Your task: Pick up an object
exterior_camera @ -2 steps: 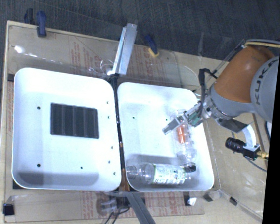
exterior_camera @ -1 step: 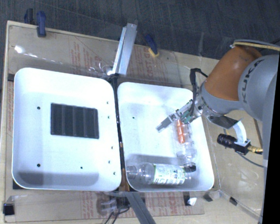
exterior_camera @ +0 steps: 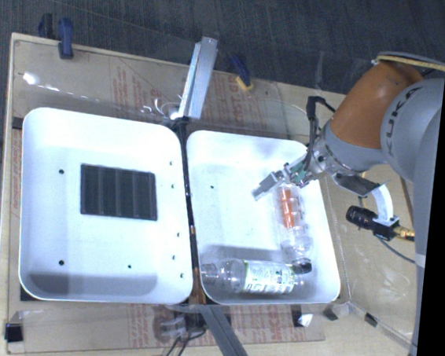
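While our gripper (exterior_camera: 286, 176) hangs over the right bin (exterior_camera: 233, 155), jaws in a state we cannot tell, the orange-labelled bottle (exterior_camera: 290, 212) lies just beneath, long axis running toward the table's near edge.

Setting: a robotics lab or test cell, not a home.
Bench (exterior_camera: 27, 82): pale board top with red printed lettering, sitting on dark carpet-like flooring.
Clamps (exterior_camera: 65, 37): blue clips grip the bench's far edge near its far-left corner.
Bins: two shallow white bins, left bin (exterior_camera: 40, 261) and right bin (exterior_camera: 233, 155), side by side mid-bench, a metal bar (exterior_camera: 198, 76) rising from their far seam.
Arm (exterior_camera: 395, 112): grey industrial robot with orange band, entering at the bench's right edge.
Cabling (exterior_camera: 376, 221): black connector and wires, possibly sensor leads, by the right edge.
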You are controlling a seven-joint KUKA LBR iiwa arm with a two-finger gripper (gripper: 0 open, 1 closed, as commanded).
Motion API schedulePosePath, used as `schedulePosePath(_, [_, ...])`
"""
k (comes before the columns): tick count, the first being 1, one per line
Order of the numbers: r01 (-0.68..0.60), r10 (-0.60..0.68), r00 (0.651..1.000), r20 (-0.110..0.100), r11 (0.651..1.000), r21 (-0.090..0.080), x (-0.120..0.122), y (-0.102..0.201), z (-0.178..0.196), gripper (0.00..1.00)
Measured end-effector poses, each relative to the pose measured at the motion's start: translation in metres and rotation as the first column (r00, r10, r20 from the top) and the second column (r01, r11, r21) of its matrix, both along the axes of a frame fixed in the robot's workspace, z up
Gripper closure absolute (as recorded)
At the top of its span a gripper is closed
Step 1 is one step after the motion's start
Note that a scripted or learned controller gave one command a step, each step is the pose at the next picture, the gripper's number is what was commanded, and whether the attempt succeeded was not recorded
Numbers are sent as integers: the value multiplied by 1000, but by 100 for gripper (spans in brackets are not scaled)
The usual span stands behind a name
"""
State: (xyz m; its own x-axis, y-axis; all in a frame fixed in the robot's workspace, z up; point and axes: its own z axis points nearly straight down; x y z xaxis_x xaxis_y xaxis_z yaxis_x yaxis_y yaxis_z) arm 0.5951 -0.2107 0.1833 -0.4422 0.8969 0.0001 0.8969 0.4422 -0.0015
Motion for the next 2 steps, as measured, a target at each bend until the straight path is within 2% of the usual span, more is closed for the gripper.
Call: schedulePosePath(2, [-39, 39, 999, 3, 999, -1, 7, 1, 2, 0])
